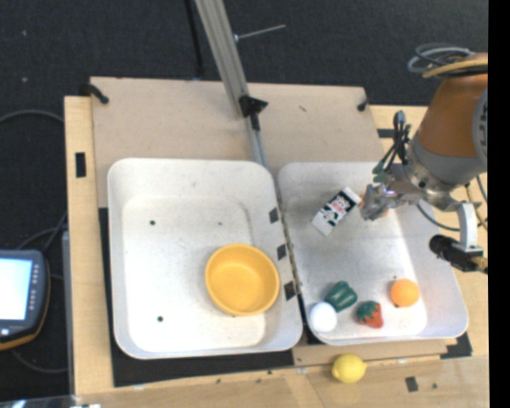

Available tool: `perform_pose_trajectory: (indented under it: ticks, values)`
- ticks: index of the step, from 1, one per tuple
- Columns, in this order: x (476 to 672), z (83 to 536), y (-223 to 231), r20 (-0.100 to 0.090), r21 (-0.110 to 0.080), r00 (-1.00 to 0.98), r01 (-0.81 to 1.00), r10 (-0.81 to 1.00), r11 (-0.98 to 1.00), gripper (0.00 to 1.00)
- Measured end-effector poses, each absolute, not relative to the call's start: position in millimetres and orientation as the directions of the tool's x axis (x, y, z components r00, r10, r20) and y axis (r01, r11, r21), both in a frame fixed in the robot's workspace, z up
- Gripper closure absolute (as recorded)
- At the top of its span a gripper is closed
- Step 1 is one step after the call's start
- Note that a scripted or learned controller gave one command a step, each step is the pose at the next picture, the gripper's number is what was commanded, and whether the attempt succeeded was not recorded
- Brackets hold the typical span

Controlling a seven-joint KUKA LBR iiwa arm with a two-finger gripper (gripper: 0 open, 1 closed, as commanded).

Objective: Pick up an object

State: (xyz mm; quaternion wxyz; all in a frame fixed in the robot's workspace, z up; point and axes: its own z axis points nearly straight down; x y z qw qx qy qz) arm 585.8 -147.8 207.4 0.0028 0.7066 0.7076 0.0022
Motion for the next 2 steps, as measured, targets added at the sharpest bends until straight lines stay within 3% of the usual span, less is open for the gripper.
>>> perform_pose_trajectory:
  ticks: [2]
  values:
    - [570.4, 235.2, -45.1, 0.003, 0.001, -0.008, 1.000, 1.000, 0.008, 1.00]
